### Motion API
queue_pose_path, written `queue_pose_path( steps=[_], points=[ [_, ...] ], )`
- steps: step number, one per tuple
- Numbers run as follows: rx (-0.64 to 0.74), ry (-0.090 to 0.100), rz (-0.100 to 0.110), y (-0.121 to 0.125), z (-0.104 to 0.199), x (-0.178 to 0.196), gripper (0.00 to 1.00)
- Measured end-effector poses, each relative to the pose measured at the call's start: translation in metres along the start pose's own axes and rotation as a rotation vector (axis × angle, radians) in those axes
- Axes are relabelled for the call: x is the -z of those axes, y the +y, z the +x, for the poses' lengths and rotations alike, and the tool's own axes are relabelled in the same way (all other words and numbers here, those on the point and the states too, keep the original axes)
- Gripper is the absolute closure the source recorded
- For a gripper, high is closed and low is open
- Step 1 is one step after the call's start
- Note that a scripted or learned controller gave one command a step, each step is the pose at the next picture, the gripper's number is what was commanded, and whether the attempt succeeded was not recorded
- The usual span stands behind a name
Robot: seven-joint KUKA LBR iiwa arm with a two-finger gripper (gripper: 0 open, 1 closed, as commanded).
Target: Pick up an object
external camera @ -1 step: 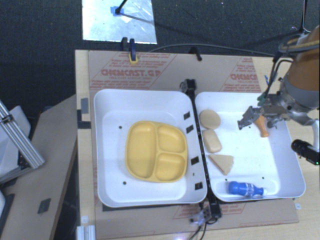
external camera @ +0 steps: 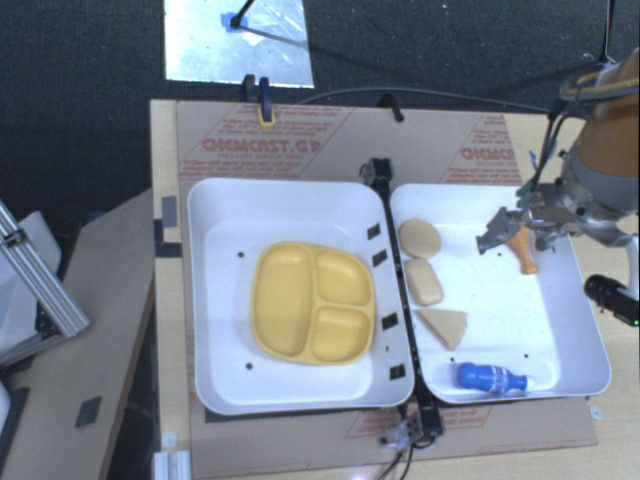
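- Camera view: I am hovering my claw [external camera: 503,231] over the right bin's [external camera: 560,368] far side, beside the orange carrot-like piece [external camera: 523,252], probably my target.
- I cannot tell its opening; nothing visibly gripped.

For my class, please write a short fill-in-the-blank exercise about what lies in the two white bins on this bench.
1. The yellow divided plate lies in the ____ bin as the camera sees it.
2. The bottle near the right bin's front edge is coloured ____.
3. The gripper hovers beside an ____ carrot-like piece.
4. The yellow plate has ____ compartments.

Missing words: left; blue; orange; three
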State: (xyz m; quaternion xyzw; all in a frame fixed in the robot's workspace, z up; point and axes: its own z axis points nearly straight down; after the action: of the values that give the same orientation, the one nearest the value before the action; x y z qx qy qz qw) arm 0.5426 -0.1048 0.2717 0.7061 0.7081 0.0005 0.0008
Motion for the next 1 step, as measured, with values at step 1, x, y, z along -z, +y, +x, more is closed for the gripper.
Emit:
queue_pose_path(
  steps=[1],
  points=[
    [-0.001,0.001,0.003,-0.0015,0.0084,-0.0456,0.0]
  ],
)
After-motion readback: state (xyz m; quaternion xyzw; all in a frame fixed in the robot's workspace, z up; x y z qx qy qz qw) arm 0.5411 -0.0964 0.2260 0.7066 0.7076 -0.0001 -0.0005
